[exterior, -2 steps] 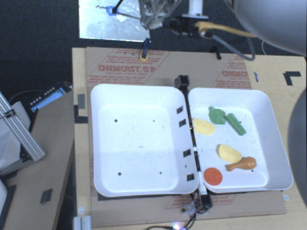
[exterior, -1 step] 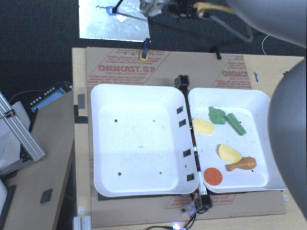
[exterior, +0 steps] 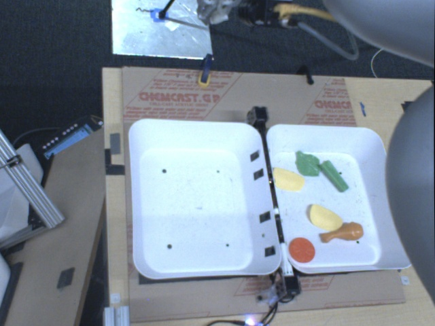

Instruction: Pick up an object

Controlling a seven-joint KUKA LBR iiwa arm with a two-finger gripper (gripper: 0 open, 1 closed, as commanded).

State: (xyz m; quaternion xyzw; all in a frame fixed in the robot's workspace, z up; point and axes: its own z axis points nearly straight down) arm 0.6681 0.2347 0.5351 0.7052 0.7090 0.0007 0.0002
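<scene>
The right bin [exterior: 370, 141] holds several small items. A pale yellow piece [exterior: 289, 180] lies near its left wall. A green leafy piece [exterior: 307, 164] and a green stick [exterior: 334, 175] lie toward the back. A second yellow piece [exterior: 325, 216], a brown drumstick shape [exterior: 343, 233] and an orange-red disc [exterior: 302, 250] lie near the front. My gripper [exterior: 217, 2] hangs high at the top of the view, far behind both bins and over the floor near a metal sheet. It holds nothing that I can see.
The left bin [exterior: 146, 141] sits beside the right one on a cardboard sheet [exterior: 177, 94]. A shiny metal sheet [exterior: 160, 19] lies at the back left. The arm's grey body [exterior: 411, 182] overhangs the right bin's right edge. An aluminium rail [exterior: 27, 189] stands at the left.
</scene>
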